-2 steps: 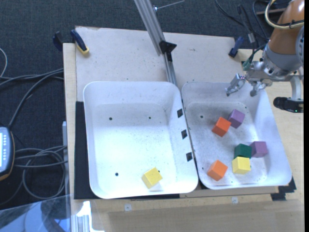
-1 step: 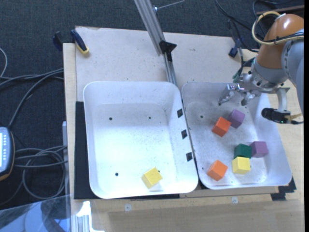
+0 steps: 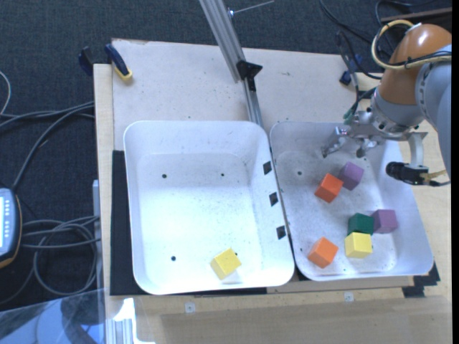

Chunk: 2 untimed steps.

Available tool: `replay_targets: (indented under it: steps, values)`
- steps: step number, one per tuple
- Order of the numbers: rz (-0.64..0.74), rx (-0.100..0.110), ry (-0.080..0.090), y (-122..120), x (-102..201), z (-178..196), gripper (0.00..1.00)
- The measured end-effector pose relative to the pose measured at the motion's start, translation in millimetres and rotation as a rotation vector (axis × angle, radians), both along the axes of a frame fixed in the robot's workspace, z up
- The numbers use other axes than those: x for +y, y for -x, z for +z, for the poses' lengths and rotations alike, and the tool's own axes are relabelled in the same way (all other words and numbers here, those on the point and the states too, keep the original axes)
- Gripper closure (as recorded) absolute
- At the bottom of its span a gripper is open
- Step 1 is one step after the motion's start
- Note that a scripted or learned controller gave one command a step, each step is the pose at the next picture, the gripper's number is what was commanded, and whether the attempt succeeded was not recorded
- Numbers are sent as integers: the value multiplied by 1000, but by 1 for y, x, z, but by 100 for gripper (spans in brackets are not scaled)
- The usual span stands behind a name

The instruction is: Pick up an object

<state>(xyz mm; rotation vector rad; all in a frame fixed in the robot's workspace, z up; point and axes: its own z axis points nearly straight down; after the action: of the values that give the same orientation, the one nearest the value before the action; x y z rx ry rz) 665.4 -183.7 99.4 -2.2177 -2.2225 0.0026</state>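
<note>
My gripper (image 3: 347, 147) hangs over the back of the right bin (image 3: 301, 142), its fingers spread open with nothing between them. Just in front of it lie a purple cube (image 3: 352, 174) and an orange cube (image 3: 329, 188), touching each other. Nearer the front of that bin sit a green cube (image 3: 361, 224), a second purple cube (image 3: 385, 221), a yellow cube (image 3: 358, 245) and another orange cube (image 3: 323, 252). The left bin (image 3: 143, 192) holds a single yellow cube (image 3: 226, 263) near its front edge.
A slanted metal pole (image 3: 224, 34) crosses the bench behind the bins, ending at the divide between them. A blue and yellow clamp (image 3: 118, 61) grips the bench's back left corner. Cables (image 3: 43, 228) lie on the floor to the left.
</note>
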Motion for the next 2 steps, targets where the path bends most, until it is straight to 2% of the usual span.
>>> replay_targets:
  steps: [1,2]
  values:
    - [1,-5,2,-2,0,13,100]
    - [0,-9,2,-2,3,58,100]
